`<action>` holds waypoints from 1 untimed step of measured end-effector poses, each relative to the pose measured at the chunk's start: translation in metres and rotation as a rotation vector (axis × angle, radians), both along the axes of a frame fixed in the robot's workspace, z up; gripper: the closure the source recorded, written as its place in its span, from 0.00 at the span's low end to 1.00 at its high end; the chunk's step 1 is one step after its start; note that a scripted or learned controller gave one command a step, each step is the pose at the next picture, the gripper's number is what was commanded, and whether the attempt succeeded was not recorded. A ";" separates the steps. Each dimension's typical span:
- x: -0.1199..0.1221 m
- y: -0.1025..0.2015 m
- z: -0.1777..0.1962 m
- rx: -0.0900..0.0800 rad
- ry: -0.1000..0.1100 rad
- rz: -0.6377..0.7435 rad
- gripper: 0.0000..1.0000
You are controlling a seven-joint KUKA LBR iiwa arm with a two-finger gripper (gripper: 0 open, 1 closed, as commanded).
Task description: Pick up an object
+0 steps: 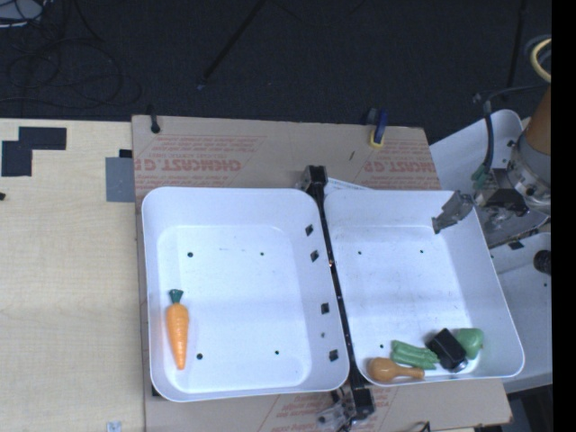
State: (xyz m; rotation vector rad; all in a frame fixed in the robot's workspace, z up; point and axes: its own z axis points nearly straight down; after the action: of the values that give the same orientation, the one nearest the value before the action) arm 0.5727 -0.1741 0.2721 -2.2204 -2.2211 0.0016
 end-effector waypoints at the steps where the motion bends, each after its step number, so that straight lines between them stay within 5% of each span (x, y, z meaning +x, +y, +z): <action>1: 0.000 -0.001 0.010 0.000 0.001 0.001 1.00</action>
State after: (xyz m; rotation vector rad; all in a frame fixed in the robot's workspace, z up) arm 0.5728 -0.1747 0.2819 -2.2184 -2.2218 0.0021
